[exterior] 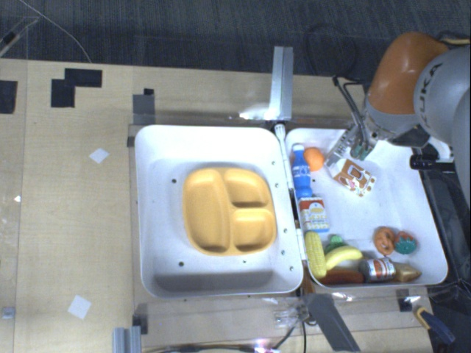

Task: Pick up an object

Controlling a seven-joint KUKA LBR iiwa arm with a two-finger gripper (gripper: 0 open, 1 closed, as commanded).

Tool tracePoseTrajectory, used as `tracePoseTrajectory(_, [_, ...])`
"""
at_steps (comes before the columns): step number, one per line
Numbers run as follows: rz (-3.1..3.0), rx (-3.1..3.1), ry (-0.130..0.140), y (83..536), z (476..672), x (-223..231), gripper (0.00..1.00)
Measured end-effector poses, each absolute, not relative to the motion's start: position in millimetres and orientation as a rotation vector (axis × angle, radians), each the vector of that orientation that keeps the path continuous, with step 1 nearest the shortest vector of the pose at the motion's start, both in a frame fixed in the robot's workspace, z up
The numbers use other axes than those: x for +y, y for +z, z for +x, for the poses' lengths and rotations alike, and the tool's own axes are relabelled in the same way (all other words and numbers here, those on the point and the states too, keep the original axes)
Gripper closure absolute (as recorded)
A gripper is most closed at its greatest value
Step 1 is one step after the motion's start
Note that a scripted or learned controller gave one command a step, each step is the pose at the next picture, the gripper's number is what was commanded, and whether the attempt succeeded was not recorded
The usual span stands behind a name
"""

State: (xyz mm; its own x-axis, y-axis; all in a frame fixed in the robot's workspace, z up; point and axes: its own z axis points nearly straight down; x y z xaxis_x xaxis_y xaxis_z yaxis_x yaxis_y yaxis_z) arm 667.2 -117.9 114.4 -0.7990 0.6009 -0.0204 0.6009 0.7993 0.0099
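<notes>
Camera view: a pale wooden table (66,219) carries two shallow white bins side by side, with dark carpet beyond its far edge and black tape marks (73,85) near the far left corner. The left bin (158,271) holds a yellow sectioned tray (228,209) lying near its centre. An upright metal post (282,83) stands at the far end of the seam between the bins.

The right bin (412,212) is crowded. Along its left wall lie a blue bottle (299,175), a small red-and-white carton (313,213) and a toy corn cob (314,250); a banana (343,257) and a brown can (379,269) lie along the near wall, with a doughnut (383,239) and a teal toy (405,245) just beside them toward the right. An orange ball (314,158) sits near the far left corner.

The grey arm (434,87), orange at the wrist, reaches in from the right over the far part of this bin. Its gripper (353,149) hangs just above a white-and-orange snack packet (355,177), which lies flat on the bin floor directly at the tool's near side, close to the orange ball. Whether the fingers are spread or closed cannot be told, nor whether they touch the packet.
</notes>
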Motion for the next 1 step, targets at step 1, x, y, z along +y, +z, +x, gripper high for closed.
tracePoseTrajectory(1, [0.989, 2.969, 0.005, 113.0, 665.4, -116.4, 0.0])
